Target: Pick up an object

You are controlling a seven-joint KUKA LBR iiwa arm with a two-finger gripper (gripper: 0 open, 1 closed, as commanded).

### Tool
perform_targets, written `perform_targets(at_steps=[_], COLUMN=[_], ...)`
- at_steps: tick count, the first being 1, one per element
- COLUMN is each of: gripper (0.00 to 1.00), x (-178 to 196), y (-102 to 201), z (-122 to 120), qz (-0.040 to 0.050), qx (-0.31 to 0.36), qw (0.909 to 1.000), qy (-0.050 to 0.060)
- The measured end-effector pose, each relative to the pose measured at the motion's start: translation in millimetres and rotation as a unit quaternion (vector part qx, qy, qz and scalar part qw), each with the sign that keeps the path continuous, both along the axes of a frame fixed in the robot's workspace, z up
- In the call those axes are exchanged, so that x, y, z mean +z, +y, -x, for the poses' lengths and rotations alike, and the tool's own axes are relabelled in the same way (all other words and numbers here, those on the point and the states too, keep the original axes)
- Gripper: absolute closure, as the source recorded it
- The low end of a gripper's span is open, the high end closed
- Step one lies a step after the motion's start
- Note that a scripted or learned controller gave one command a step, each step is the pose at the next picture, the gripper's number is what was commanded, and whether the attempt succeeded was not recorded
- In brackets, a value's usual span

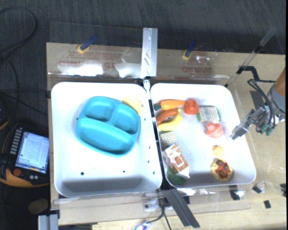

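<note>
1. My fingers point(236, 133) stood at the right rim of the right bin point(240, 110), pointing down and toward the camera's left. I could not tell whether they were apart or together; they merged into one dark tip, and nothing showed between them.

2. No object had yet been chosen. The nearest candidate, a small pink toy point(213, 129), lay just inside the bin, to the camera's left of my fingers and slightly farther up the picture. It looked rounded, with no clear long axis.

3. Other candidates lay in the same bin:
   - a small yellow piece point(218, 150), just below the pink toy;
   - a brown and red toy pastry point(222, 169), near the front right corner;
   - a patterned sponge-like block point(208, 113), beside a red tomato-like toy point(191, 106);
   - a toy carrot point(172, 104) and a toy banana point(169, 122), long axes running roughly left to right, near the divider;
   - a small printed carton point(175, 161), by the front left wall.

4. The left bin point(67, 176) held a blue divided plate point(108, 124) with a yellow piece point(132, 103) at its far edge, well apart from my fingers.

5. In my judgement, the bin rim was the main obstruction: the fingers needed to clear it before descending on the pink toy, and the patterned block sat near enough to be nudged.
</note>
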State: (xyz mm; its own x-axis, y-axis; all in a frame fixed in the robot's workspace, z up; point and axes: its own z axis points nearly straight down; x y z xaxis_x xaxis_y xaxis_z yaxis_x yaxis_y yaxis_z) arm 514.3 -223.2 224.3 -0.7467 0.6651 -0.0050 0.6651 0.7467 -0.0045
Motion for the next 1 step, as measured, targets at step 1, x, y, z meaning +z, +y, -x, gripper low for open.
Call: perform_targets(at_steps=[1], gripper=[1.00], x=[-115.8], y=[0.1], z=[-35.2], qz=[-0.0020], qx=[-0.014], qw=[0.9999], qy=[0.001])
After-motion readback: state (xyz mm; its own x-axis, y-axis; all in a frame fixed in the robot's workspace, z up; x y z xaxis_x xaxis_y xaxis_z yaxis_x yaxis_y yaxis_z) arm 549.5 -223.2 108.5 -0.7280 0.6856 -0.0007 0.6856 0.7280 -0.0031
